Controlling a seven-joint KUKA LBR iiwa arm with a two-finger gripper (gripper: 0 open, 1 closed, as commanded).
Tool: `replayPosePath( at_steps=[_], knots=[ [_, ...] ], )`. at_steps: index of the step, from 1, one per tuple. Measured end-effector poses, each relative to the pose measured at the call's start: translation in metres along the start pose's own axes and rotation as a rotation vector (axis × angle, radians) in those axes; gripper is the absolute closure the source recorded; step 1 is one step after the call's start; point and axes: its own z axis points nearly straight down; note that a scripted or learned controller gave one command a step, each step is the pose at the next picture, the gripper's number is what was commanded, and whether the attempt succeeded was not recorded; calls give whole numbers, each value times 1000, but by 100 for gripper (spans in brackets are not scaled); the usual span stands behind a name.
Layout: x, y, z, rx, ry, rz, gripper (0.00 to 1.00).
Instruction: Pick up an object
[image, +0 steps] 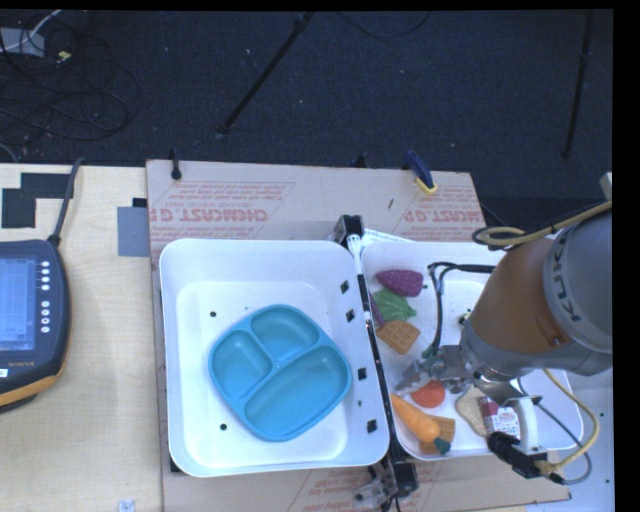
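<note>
- Reaching in from the right, the arm (535, 300) hangs over the right bin (455, 450), its orange band above the wrist.
- The gripper (425, 375) sits low in that bin, just above the tomato (429, 395); whether the hand is wide, narrow or holding anything I cannot tell, as the metal parts blur together.
- The tomato, a small red round piece, lies near the bin's middle, touching or nearly touching the gripper's tip.
- Toward the bin's front edge from the tomato lies the carrot (415, 420), orange and slanted.
- To the right of the tomato, partly under the wrist, a pale bread piece (470, 410) shows.
- Farther back in the bin from the tomato lie a waffle (398, 336), a green piece (392, 306) and purple grapes (402, 281), in that order toward the back wall.
- The left bin (190, 270), beside the right bin, holds a blue tray (280, 372) with three compartments.
- A pendant (30, 315) rests well left of the bins.
</note>
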Motion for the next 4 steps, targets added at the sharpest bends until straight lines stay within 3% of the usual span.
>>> replayPosePath(
  at_steps=[1, 2, 3, 4],
  knots=[
    [8, -17, 0, -6, -6, 4, 0],
    [9, -17, -9, 1, 0, 7, 100],
    [2, -16, -11, -10, -16, 13, 0],
    [10, 42, 1, 1, -2, -3, 0]
  ],
)
